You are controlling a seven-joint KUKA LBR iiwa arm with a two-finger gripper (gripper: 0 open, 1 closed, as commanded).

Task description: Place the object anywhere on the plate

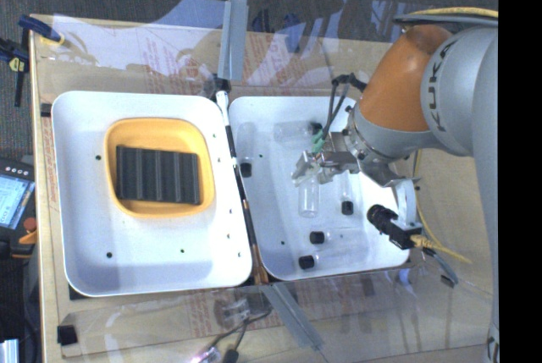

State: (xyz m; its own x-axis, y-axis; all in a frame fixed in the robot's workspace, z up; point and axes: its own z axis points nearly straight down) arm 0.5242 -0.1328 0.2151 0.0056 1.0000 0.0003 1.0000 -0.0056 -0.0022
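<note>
A yellow plate [157,135] with rounded corners lies in the left bin [76,226]. A dark grey ribbed block [158,175] rests flat on the plate's middle. My gripper [308,171] hangs over the middle of the right bin [271,234], well to the right of the plate and apart from the block. Just below the gripper there is a pale, see-through shape [306,200] that I cannot make out clearly.
Several small black pieces [316,237] lie scattered on the right bin's floor. A raised divider [237,184] runs between the two bins. The arm's orange band [405,90] and grey body cover the right bin's far right side. A handheld screen [13,200] sits at the bench's left edge.
</note>
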